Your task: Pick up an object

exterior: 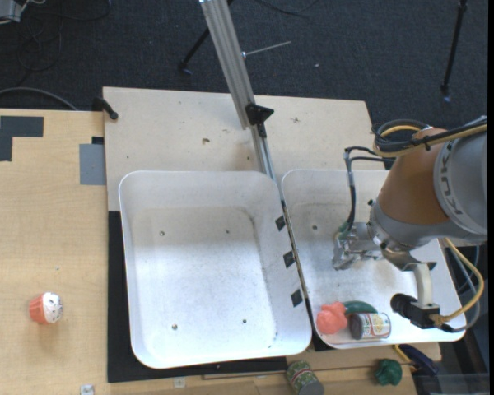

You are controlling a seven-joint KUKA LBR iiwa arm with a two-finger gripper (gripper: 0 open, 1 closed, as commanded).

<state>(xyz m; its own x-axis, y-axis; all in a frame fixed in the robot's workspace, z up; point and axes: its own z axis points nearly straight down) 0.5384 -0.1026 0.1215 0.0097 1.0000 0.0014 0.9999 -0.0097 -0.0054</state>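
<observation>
My gripper (344,252) hangs over the middle of the right bin (313,200), pointing down, its metal fingers close above the bin floor. Nothing shows between them from this angle. At the right bin's near edge lie a pink-orange soft object (333,318), a dark green object (361,306) and a small dark bottle (369,326) with a pale label, all well below the gripper in the view.
The left bin (198,262) sits beside the right one, with a slanted metal rail (235,64) rising behind their divider. A small orange-and-white toy (46,308) lies on the wooden bench at the left. A green object (387,372) and a dark can (299,376) lie outside the bins' near edge.
</observation>
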